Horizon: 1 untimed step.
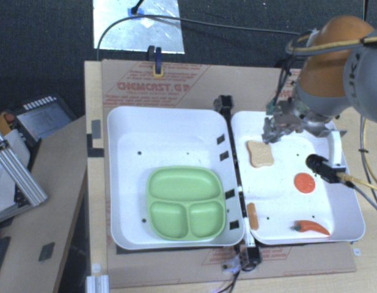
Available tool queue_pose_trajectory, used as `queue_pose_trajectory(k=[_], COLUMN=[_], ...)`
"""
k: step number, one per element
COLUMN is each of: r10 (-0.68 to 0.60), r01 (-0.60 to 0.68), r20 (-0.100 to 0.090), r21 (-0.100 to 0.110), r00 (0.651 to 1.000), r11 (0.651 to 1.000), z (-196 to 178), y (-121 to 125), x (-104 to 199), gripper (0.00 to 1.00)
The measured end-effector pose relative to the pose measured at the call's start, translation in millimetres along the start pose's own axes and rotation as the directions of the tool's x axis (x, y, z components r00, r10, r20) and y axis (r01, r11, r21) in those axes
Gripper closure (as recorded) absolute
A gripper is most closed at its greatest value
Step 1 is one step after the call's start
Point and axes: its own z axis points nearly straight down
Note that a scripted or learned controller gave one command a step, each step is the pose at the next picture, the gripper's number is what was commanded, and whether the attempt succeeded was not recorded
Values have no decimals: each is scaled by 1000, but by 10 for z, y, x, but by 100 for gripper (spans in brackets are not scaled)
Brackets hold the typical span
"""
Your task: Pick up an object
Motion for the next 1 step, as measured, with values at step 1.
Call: queue_pose_trajectory(k=[1], r10=[1], r01=[-1], r20=[1], r21=[0], r00=[1000], r11=[1000], z=[57], y=[153], x=[451], gripper=[100])
